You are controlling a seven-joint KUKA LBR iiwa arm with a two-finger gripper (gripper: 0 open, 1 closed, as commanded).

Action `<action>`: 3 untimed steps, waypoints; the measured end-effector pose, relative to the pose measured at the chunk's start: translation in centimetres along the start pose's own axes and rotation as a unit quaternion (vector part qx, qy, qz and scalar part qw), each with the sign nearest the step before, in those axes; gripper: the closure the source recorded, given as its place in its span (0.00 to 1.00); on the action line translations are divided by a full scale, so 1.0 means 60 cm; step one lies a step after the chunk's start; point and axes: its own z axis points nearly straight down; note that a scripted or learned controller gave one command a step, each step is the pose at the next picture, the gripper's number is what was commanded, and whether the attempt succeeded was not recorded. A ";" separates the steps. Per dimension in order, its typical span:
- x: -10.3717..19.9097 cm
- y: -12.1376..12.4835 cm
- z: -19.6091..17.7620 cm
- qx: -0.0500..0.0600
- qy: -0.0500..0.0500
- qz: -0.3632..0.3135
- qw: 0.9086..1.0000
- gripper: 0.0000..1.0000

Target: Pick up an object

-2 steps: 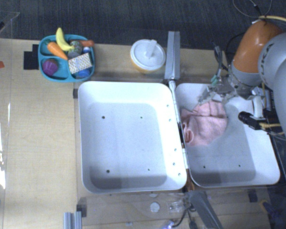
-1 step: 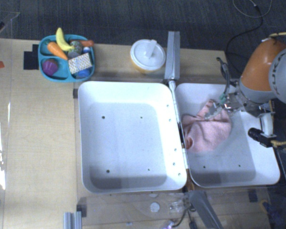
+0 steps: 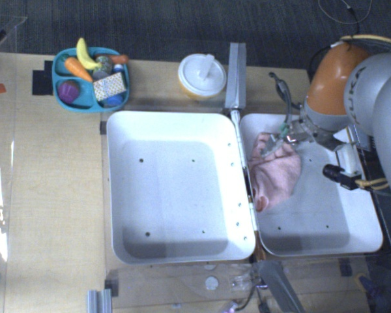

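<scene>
A crumpled pink cloth (image 3: 274, 171) lies in the right bin (image 3: 326, 233), against its left wall. My gripper (image 3: 283, 135) hangs over the cloth's upper right corner, with the grey arm and its orange band (image 3: 332, 77) coming in from the right. The gripper's tip sits right at the cloth's top edge and seems to touch the fabric there. The cloth still rests on the bin floor.
The left bin (image 3: 176, 184) stands beside the right one. Behind the bins sit a white lidded cup (image 3: 202, 75) and a blue tray (image 3: 91, 80) of toy food. A metal post (image 3: 235, 77) rises between the bins at the back.
</scene>
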 end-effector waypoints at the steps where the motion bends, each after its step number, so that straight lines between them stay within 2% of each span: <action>1: 0.011 0.034 0.001 0.008 0.001 -0.055 0.998 0.00; 2: 0.013 0.042 -0.021 0.000 -0.001 -0.056 0.998 1.00; 3: 0.020 0.046 -0.112 0.001 0.001 -0.116 0.993 1.00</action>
